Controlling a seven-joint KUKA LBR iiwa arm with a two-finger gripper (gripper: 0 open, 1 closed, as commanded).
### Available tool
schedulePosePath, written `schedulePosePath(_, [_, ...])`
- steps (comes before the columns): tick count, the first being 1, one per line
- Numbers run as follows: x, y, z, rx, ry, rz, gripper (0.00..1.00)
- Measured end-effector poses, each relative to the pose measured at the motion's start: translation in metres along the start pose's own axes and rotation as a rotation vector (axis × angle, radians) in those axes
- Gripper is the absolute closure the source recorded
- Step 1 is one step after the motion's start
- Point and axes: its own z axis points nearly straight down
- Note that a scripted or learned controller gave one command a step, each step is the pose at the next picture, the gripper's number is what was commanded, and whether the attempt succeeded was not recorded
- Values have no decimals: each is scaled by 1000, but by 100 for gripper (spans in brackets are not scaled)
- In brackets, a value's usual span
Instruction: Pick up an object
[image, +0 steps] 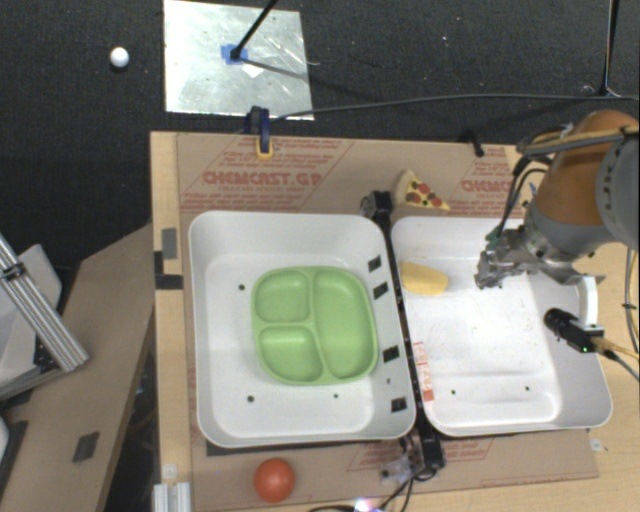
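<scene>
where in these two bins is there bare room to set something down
Best patch: the lower half of the right bin, below the yellow piece and the gripper. Its upper part is crowded by those two. In the left bin the green divided tray takes the middle, leaving just a band of floor between it and the walls.

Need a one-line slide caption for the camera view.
KUKA hand over the right bin near a yellow object; green divided tray sits in the left bin.

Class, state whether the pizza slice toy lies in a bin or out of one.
Out. The pizza slice toy lies on the brown board just beyond the right bin's far rim.
</scene>
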Motion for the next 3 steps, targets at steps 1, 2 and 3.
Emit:
schedulePosePath(1, [-5, 3, -45, -1, 0, 0, 100])
schedulePosePath(2, [-5, 5, -77, 1, 1, -1, 100])
schedulePosePath(3, [44, 15, -76, 3, 2, -4, 100])
